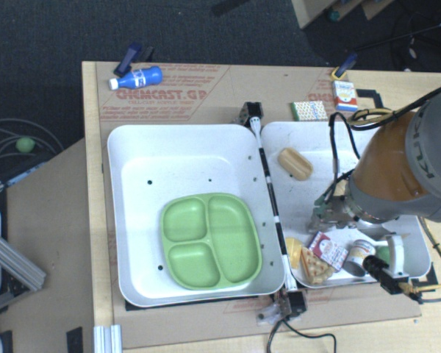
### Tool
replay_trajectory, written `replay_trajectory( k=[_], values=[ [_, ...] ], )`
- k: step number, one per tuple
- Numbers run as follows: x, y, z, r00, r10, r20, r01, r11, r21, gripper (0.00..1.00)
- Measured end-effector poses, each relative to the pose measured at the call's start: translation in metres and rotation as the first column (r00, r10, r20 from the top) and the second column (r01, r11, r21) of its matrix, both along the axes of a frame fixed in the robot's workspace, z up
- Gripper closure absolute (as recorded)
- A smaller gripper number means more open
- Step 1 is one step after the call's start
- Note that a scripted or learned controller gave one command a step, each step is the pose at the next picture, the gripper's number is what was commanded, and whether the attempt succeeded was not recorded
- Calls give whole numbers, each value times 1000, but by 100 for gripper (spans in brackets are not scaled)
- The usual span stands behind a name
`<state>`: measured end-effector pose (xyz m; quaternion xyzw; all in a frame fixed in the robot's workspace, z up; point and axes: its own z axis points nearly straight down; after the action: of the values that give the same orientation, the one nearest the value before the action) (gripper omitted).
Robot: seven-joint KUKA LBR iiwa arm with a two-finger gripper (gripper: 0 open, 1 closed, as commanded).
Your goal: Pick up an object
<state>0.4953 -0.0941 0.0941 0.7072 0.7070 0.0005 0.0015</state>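
Nearest you, at the front of the right bin (309, 190), a small heap lay packed together: a yellow waffle-like piece (306, 265) against the front wall, a red-and-white packet (328, 250) resting partly on it, and a small jar (361, 253) just beside the packet. None of it had been lifted, so the pick was not yet made. The approach looked done, but the grasp and the raise were left for you. The gripper (329, 215) hung low in that bin just behind the packet. You could not tell whether it was open or closed, and nothing showed as held in it. The packet was the likeliest target, being the closest thing to the gripper. Its long axis seemed to run on a slant from far-left to near-right, though the arm (397, 168) shadowed it and its ends were hard to read. Farther back in the same bin a tan roll (295, 163) lay alone, well apart from the heap, with its long axis also slanting from far-left to near-right. In the left bin (132, 197) only a green divided plate (209, 240) sat flat. Beyond the bins, a blue bottle (136, 78) lay on its side on the bench.
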Motion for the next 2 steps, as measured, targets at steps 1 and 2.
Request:
replay_trajectory(
  k=[1,2],
  values=[
    [46,-38,118,1000,1,1,-1,1000,0,100],
    [45,-38,116,1000,1,-3,-1,1000,1,0]
  ],
)
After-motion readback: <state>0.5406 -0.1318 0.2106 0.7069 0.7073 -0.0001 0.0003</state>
